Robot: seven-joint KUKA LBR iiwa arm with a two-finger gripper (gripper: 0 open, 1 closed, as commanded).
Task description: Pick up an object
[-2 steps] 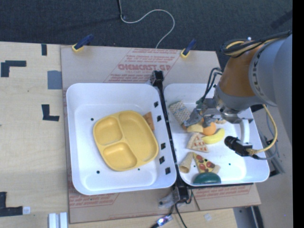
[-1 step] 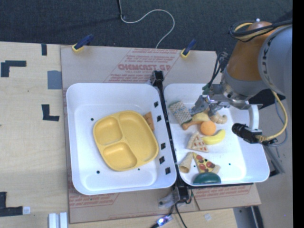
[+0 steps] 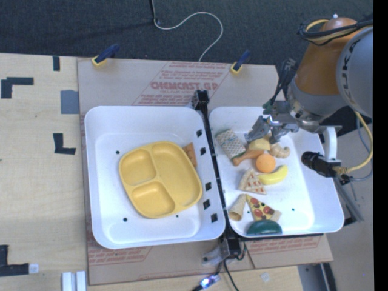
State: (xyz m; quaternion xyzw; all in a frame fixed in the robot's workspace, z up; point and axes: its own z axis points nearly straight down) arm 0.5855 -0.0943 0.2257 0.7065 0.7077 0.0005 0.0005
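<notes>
On the wooden bench [image 3: 36,162] before dark carpet [image 3: 73,11], the tool [image 3: 262,129], grip state unclear, hovers above the right bin's [image 3: 309,205] pale yellow toy food [image 3: 259,144].

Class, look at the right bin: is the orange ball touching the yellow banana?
Touching. The camera view shows the orange ball lying right against the upper edge of the yellow banana in the right bin, with no white floor between them.

Orange-brown item [image 3: 191,154] mostly hidden under yellow tray [image 3: 160,179], arm [image 3: 339,59] cut off at right edge
</notes>
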